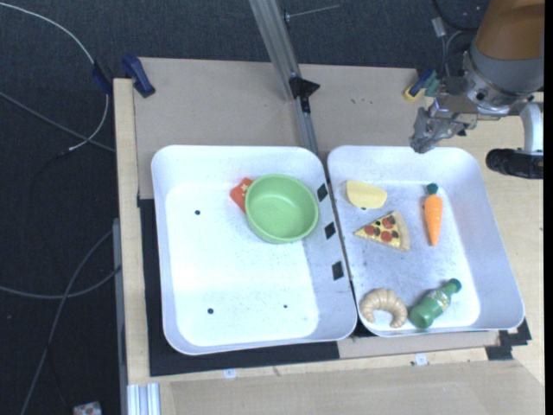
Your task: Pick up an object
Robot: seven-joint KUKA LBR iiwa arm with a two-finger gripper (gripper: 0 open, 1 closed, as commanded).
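My gripper (pixel 425 142) hangs above the back rim of the right bin (pixel 492 240), with nothing seen between its fingers. Inside that bin lie an orange carrot (pixel 432 218), a yellow wedge (pixel 366 194), a pizza slice (pixel 384 231), a croissant (pixel 385 306) and a green bottle (pixel 434 305). The carrot is the nearest of these, just in front of the gripper. A green bowl (pixel 280 207) sits at the back of the left bin (pixel 225 301), with a red-orange object (pixel 239 192) partly hidden behind it.
A slanted metal pole (pixel 278 50) crosses the bench from the top down to the gap between the bins. Blue clamps (pixel 137 76) sit at the bench's back corners. Black clips (pixel 329 230) line the seam between bins.
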